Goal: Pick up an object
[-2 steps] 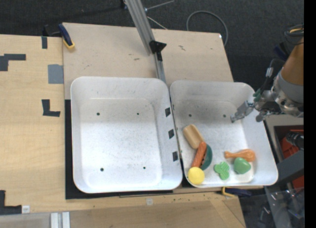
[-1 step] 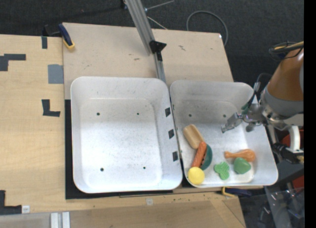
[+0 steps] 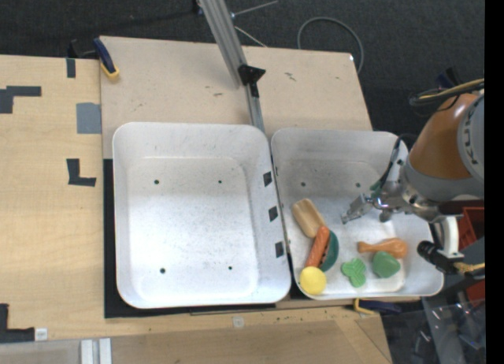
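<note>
In the right bin [image 3: 331, 150] lie several toy foods: a tan bread roll [image 3: 308, 217], an orange carrot [image 3: 318, 247] across a dark green piece [image 3: 331, 252], a yellow lemon [image 3: 313, 280], a light green piece [image 3: 354, 271], a green piece [image 3: 385, 264] and an orange piece [image 3: 383, 247]. My gripper [image 3: 364, 206] hangs low over the bin's right half, just above the orange piece and to the right of the bread roll. Nothing shows between its fingers.
The left bin [image 3: 189, 213] stands next to the right one on the wooden bench. A slanted metal rail [image 3: 224, 31] runs from the top down to the gap between the bins. A yellow-and-blue clamp [image 3: 106, 59] sits at the bench's far left corner.
</note>
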Tool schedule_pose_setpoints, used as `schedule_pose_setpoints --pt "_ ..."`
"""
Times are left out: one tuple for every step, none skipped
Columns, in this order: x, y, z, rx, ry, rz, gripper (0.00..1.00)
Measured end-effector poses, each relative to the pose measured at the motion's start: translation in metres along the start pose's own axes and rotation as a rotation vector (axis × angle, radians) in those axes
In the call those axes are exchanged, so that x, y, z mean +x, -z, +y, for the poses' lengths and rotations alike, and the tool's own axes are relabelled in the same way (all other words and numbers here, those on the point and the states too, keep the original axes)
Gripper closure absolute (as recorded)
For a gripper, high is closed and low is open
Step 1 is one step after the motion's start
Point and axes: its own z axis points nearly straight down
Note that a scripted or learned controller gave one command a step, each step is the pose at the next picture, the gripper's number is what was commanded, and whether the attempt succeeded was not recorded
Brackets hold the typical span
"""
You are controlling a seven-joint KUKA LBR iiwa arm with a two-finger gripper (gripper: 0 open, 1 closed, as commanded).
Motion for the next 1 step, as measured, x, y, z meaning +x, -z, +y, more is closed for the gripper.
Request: schedule_pose_setpoints --pt "0.0000 0.0132 0.0011 -0.004 0.001 -0.001 1.00"
